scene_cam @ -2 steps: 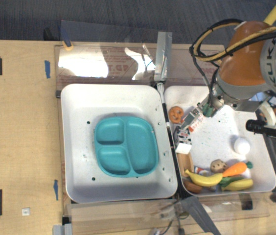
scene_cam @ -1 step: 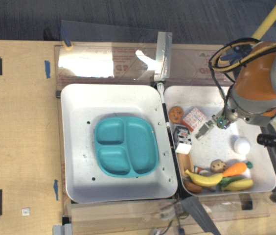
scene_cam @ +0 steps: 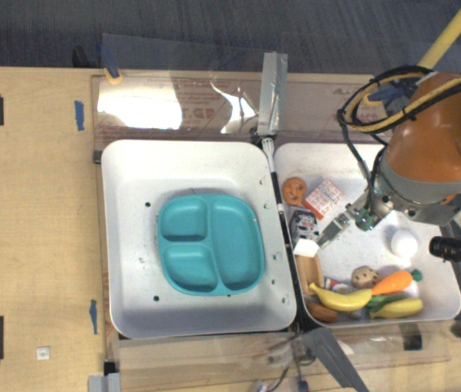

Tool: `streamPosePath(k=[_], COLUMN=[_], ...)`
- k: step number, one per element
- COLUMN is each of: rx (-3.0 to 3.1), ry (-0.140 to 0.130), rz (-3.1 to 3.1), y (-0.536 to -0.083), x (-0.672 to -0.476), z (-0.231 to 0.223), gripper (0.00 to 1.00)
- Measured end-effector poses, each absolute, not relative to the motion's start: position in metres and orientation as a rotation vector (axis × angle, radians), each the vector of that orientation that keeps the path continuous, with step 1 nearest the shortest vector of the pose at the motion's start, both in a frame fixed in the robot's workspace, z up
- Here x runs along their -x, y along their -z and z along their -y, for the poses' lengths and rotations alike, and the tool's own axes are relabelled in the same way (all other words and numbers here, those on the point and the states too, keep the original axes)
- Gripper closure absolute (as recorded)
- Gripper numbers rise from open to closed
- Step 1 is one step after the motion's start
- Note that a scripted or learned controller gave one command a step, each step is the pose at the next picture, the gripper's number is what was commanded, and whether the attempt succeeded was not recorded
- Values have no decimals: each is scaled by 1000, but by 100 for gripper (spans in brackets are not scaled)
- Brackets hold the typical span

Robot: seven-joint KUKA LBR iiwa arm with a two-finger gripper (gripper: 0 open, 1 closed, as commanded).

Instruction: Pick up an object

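Teal and three-sectioned, a divided plate (scene_cam: 212,243) lies in the middle of the left bin (scene_cam: 124,170). At the right of the frame, the gripper (scene_cam: 328,231) hangs low in the right bin (scene_cam: 451,300), over a small dark packet (scene_cam: 303,223); whether it grips anything, I cannot tell. A red-and-white packet (scene_cam: 324,196) lies just above, a banana (scene_cam: 341,297) and carrot (scene_cam: 396,282) along the bottom

You see a grey arm (scene_cam: 427,188) with a rounded orange band (scene_cam: 427,141) above the wrist, black cables (scene_cam: 378,88) looping over it, and a slim metal gripper (scene_cam: 333,229) with a green part.
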State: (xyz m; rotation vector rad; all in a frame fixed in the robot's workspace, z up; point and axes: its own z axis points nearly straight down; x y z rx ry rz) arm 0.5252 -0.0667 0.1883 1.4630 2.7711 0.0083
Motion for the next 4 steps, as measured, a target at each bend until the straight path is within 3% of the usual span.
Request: streamPosePath(k=[1,2,3,4], rx=[-1669,-1871,-1574,-1568], ry=[-3,-2,-3,-8], rz=[-2656,-2520,-2708,-2706], y=[-199,-201,-104,-117], x=[-543,-577,-609,-611], z=[57,51,109,107], gripper=[0,0,0,100])
